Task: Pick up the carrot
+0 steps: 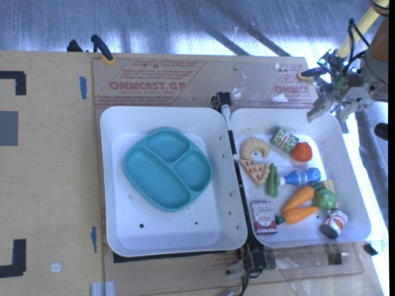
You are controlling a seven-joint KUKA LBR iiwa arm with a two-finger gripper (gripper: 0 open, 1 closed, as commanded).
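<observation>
Judging carrot (299,197) light, rigid, slick plastic; lies at right bin (353,159) 5 o'clock, touching second carrot (300,214). Grip mid-body crosswise. Gripper (331,106) at 1 o'clock; opening can't be told.

The desk (43,184) is light brown, like cardboard. A flat brown sheet with red writing (148,79) lies on it, out to the left of the end effector (330,106). Two white bins sit on the desk side by side and touch in the middle. The right bin (355,196) is just below the end effector. The left bin (117,227) is farther to the left. Bits of blue tape (83,87) and black marks (17,82) are far to the left, near the desk's edge.
</observation>
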